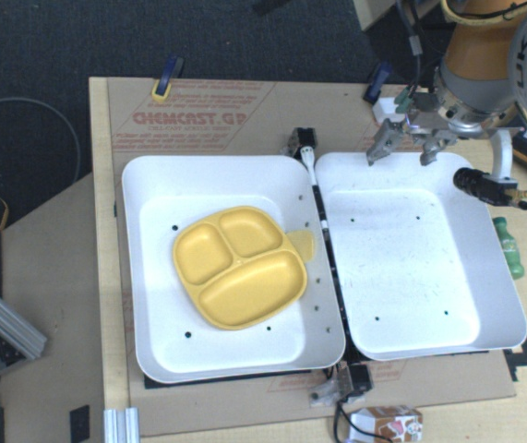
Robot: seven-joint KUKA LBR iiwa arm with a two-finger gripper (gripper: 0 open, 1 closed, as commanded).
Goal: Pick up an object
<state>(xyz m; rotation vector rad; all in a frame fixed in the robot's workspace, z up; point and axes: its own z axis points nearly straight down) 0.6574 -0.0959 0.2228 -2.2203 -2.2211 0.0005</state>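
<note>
The divided plate [238, 266] looks like smooth yellow plastic with a soft sheen. Both bins [143, 247] appear white, matt plastic, the right one [401, 275] finely speckled. The surface [198, 118] seems like brown cardboard, printed red. The hand [401, 146] looks like dull grey metal.

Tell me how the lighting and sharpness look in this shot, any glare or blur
Camera view: even, bright light; the yellow divided plate is sharp with soft sheen on its ridges; the left bin is nearly washed out along its walls; faint shadow lies under the plate; the gripper looks slightly soft, near the right bin.
</note>
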